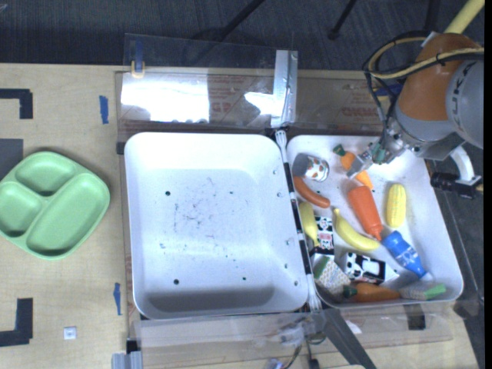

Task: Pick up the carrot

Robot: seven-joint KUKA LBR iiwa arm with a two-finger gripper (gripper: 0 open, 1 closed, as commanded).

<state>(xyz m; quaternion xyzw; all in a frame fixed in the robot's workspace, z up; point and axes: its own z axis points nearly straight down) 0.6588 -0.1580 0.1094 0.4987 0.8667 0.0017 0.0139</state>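
An orange carrot (pixel 366 209) lies lengthwise in the middle of the right bin (pixel 446 237), its thick end toward the back. My gripper (pixel 370 158) hangs over the back of that bin, just above and behind the carrot's thick end, beside a small orange piece (pixel 348 160). I see nothing lifted off the bin floor. A second long orange vegetable with a green end (pixel 380 291) lies along the bin's front wall.
Around the carrot lie a corn cob (pixel 395 204), a banana (pixel 354 235), a blue bottle (pixel 403 254), a red sausage (pixel 312 194) and black-and-white cards (pixel 363 267). The left bin (pixel 207 221) adjoins the right one. A green divided plate (pixel 50 204) sits far left.
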